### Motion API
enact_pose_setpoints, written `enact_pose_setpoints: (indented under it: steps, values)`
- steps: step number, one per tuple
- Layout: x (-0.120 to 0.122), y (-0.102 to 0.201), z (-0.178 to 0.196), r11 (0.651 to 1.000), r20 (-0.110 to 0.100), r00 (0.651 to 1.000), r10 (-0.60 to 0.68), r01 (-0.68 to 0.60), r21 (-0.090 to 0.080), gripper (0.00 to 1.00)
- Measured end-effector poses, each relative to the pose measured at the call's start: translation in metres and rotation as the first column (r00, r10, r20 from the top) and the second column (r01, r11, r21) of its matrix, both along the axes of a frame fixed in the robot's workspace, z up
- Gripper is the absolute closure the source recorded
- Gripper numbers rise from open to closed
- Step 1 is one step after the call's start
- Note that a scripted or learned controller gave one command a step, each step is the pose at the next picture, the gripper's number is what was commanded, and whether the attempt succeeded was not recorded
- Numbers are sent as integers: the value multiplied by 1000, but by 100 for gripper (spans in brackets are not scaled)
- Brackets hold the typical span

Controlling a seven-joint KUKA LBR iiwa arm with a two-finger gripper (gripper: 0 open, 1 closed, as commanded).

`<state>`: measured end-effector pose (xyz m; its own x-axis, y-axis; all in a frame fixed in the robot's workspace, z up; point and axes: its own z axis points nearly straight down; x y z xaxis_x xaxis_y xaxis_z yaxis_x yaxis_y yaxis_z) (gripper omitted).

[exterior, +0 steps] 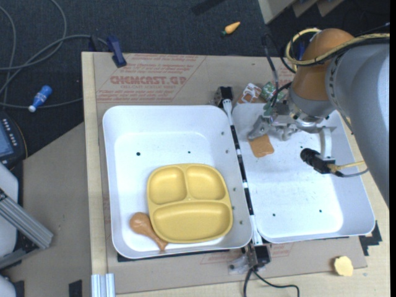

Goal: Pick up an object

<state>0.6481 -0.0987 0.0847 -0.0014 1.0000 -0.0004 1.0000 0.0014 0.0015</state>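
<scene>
Across two bins: one yellow tray [189,203], one drumstick [147,228], one brown piece [262,146] below the pincer [272,129], spread apart.

yellow tray [189,203], white bins [124,135], orange arm band [322,64]

Glossy yellow plastic tray [188,203] lies in a smooth white plastic bin [124,135].

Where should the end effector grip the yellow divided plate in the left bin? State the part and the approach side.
Grip the yellow divided plate by its raised outer rim at the far edge, coming straight down from above. It lies flat, too wide to span, and the orange drumstick toy crowds its near-left corner.
</scene>
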Motion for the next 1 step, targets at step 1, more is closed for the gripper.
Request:
enact_pose_setpoints:
  steps: [1]
  values:
    - [19, 2, 0, 1000, 2, 1000, 0, 0, 0, 0]
